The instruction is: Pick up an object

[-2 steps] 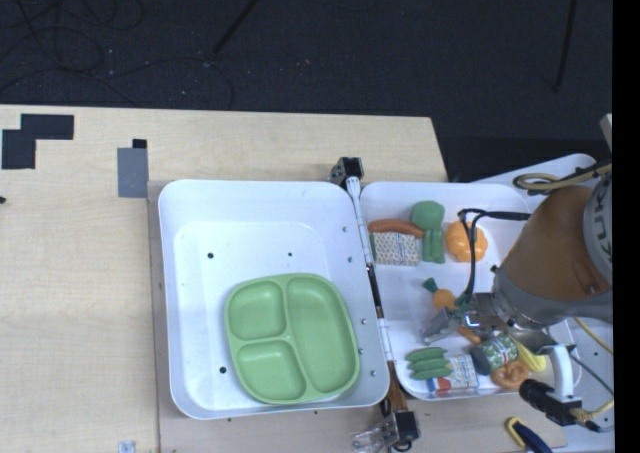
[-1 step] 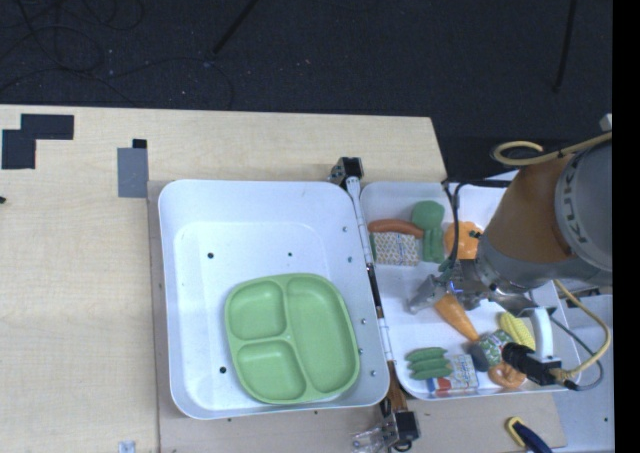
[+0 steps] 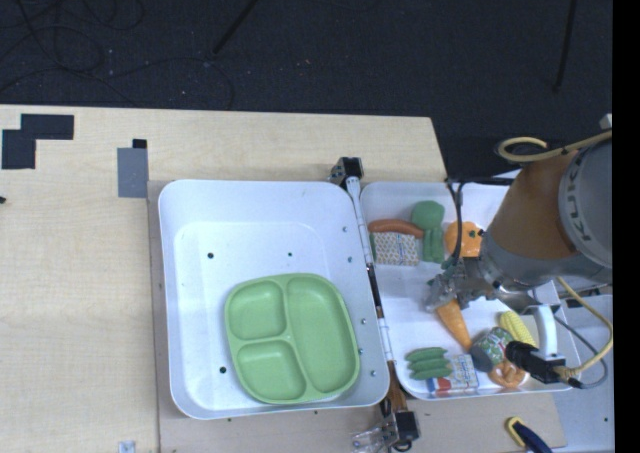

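My gripper (image 3: 447,295) is down inside the right bin (image 3: 400,326), near its middle. An orange toy carrot (image 3: 456,322) lies right below it in the view, its upper end at the gripper's tip; whether they touch is unclear. Behind the gripper sit an orange round toy (image 3: 463,238) and a green block (image 3: 429,218). A red-brown sausage (image 3: 396,228) and a speckled packet (image 3: 397,251) lie at the bin's far left. Green pea pods (image 3: 428,360) rest on a printed card (image 3: 456,374) at the near edge. Yellow corn (image 3: 516,326) and a small can (image 3: 490,347) lie to the right.
The left bin (image 3: 190,241) holds a green three-part plate (image 3: 291,337). The grey arm with its orange band (image 3: 535,216) crosses the right bin's far right side, with cables (image 3: 580,331) hanging beside it. A metal clamp (image 3: 347,170) sits between the bins.
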`<state>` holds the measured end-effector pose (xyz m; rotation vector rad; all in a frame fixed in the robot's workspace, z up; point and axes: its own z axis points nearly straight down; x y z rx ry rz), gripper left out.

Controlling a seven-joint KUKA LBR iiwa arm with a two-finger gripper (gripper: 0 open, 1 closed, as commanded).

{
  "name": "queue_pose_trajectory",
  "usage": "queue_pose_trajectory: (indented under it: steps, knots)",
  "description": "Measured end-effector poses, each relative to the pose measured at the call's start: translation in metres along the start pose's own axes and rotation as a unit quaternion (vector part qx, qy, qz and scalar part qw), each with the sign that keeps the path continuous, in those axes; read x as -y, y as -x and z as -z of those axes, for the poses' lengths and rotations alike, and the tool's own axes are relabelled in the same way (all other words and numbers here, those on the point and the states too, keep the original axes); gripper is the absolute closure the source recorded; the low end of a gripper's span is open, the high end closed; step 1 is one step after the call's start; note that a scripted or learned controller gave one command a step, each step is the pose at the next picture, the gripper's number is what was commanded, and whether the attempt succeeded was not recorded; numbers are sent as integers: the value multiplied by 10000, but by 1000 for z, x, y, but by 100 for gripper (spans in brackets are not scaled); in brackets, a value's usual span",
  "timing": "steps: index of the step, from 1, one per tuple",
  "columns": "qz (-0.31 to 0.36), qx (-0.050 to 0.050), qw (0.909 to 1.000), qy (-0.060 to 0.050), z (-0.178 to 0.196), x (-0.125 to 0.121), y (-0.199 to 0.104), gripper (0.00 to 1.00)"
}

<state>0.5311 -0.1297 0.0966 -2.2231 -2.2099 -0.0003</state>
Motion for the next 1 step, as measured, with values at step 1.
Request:
queue_pose_trajectory:
  steps: [1]
  knots:
    - [32,21,10000,-1,89,-47,-65,100]
